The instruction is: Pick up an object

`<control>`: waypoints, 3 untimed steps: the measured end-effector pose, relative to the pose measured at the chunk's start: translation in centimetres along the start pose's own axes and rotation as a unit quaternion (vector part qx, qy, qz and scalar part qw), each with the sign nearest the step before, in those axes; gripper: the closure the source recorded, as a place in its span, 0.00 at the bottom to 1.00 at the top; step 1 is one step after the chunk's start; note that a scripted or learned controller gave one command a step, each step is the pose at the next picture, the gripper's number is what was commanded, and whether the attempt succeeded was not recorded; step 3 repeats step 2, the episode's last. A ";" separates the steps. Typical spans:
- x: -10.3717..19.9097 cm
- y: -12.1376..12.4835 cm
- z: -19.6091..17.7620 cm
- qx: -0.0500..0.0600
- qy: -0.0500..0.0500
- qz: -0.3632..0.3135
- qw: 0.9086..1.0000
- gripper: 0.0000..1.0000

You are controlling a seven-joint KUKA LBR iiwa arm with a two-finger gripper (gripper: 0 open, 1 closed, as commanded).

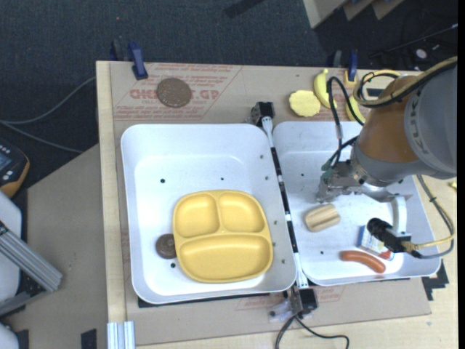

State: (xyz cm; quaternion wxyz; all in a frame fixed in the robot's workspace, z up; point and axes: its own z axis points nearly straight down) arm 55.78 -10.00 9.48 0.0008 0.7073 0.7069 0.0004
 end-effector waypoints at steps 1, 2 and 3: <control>0.0 0.0 0.1 0.001 0.000 0.000 1.000 0.00; -1.1 -4.1 0.8 0.004 0.001 0.001 1.000 0.00; -1.1 -4.1 0.8 0.004 0.001 0.001 1.000 0.00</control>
